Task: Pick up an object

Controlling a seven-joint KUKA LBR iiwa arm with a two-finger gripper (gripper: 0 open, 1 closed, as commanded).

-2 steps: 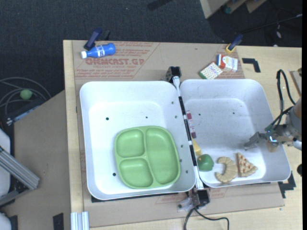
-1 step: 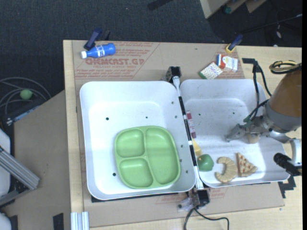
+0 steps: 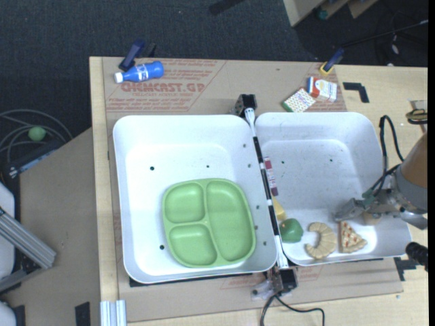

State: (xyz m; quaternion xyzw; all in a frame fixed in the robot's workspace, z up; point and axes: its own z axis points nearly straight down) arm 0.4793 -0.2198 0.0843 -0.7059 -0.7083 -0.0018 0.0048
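Plastic toy food is what's up for grabs, all bunched at the near edge of the right bin [image 3: 319, 131]. Going from the front: a croissant [image 3: 321, 240] and a pizza slice [image 3: 351, 237] lie side by side along the near wall, with a little green pepper-looking thing [image 3: 291, 230] tucked into the near-left corner against the divider. Just behind the pizza slice is the gripper [image 3: 355, 210], coming in low from the right on its grey arm [image 3: 414, 182].

About the fingers: honestly can't tell whether they're spread or pinched together, it's a blurry dark cluster from this angle. Nothing visibly sits between them, so I wouldn't call anything grabbed.

My take on doing this well: the pizza slice is the closest target, just in front of the tips, so go for that. It's flat and sits close to the near wall, so come straight down, straddle it across the narrow side, and keep the fingers clear of the croissant next to it. Lift slowly and check it actually came along.

Further back the right bin floor is bare. Over in the left bin [image 3: 136, 155] a green divided plate [image 3: 207, 221] sits well apart from all this.
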